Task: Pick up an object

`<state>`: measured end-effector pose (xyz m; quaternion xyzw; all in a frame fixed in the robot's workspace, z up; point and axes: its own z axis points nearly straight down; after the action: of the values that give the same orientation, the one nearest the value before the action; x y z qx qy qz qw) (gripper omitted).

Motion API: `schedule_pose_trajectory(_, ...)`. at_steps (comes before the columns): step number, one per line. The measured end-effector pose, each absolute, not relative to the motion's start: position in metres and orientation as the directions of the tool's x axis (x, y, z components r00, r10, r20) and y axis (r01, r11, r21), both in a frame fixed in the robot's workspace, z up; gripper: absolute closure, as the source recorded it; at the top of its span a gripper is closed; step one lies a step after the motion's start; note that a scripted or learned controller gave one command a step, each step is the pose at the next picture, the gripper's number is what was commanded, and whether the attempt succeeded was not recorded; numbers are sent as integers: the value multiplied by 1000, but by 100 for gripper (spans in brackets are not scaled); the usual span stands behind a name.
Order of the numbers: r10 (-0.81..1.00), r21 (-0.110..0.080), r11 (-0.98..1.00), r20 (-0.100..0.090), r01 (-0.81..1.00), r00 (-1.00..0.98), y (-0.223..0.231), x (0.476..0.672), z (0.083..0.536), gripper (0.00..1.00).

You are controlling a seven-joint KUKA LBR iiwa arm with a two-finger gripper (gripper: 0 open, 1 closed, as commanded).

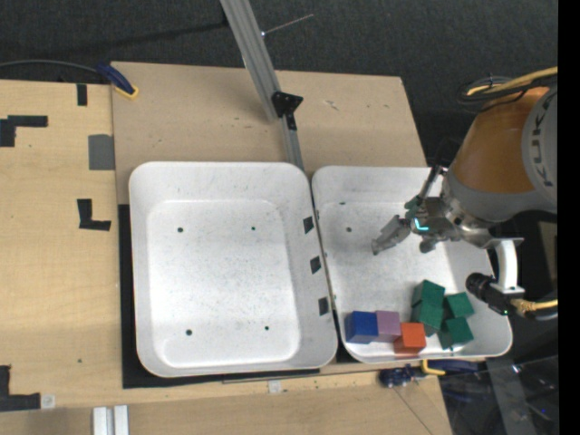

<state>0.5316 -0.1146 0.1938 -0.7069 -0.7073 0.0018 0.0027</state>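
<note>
- The arm (507, 157) comes in from the right, and its orange band hides the right bin's far right corner. Part of the arm runs off the frame edge.
- The gripper (385, 241) hangs over the middle of the right bin (362, 188), well apart from the blocks. One grey finger (391, 236) sticks out to the left, pointing down at the bin floor. The other finger is hard to pick out against the wrist hardware, so I honestly can't tell how wide the jaws are. Nothing visible between them.
- The blocks sit bunched along the right bin's near edge: blue block (362, 325), then purple block (388, 323) touching it, then orange block (412, 336) just beside that.
- The green blocks (441, 313) are piled near the right corner. They blur into one lump, so I can't say how many there are or how they're stacked.
- The left bin (222, 265) has a few dark dots on its floor, too small to make out.
- A metal bar (256, 48) slants down from the top edge to the gap between the bins; its upper end is cut off.
</note>
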Motion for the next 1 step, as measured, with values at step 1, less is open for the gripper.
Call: schedule_pose_trajectory(1,1000,-2,2,1,1000,-2,-115,533,196,0)
